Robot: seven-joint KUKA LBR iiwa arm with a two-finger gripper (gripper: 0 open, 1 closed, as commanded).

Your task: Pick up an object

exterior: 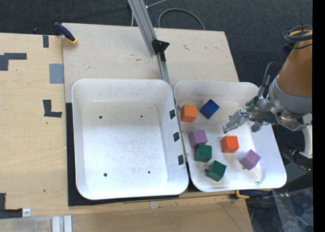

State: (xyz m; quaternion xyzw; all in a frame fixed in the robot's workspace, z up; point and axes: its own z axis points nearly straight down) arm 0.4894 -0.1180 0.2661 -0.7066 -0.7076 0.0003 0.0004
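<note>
The right bin [264, 175] holds several small blocks: an orange one [188, 112], a blue one [209, 108], a purple one [198, 137], two green ones [203, 152] [216, 170], a second orange one [229, 143] and a second purple one [249, 159]. My gripper [234, 121] reaches in from the right and hovers over the bin, just above and beside the second orange block, right of the blue one. Nothing shows between its fingers.
The left bin [81, 124] stands beside the right one. A slanted metal rail [143, 18] runs from the top down to the seam between the bins. A cable loop [180, 15] lies behind on the board.
</note>
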